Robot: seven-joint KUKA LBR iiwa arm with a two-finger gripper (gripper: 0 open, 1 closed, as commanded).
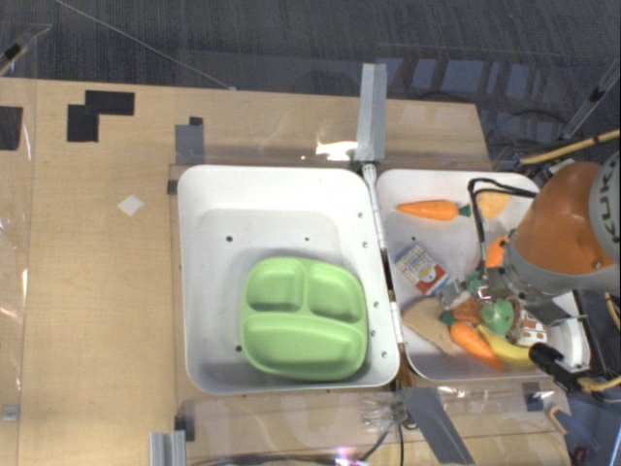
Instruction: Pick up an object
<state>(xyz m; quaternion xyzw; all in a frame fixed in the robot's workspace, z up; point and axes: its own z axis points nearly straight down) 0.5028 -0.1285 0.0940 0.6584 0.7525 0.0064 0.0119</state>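
Lowest in your view, the green three-compartment plastic plate (305,318) fills the left white bin (204,212), while the claw (497,311) — its state you cannot tell — sits among crowded toy food by the small orange carrot (474,342), risking a glancing, empty grab.

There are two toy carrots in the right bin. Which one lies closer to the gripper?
The lower carrot, beside the banana near the bin's front edge, right under the gripper. The other carrot lies apart near the back wall, pointing left.
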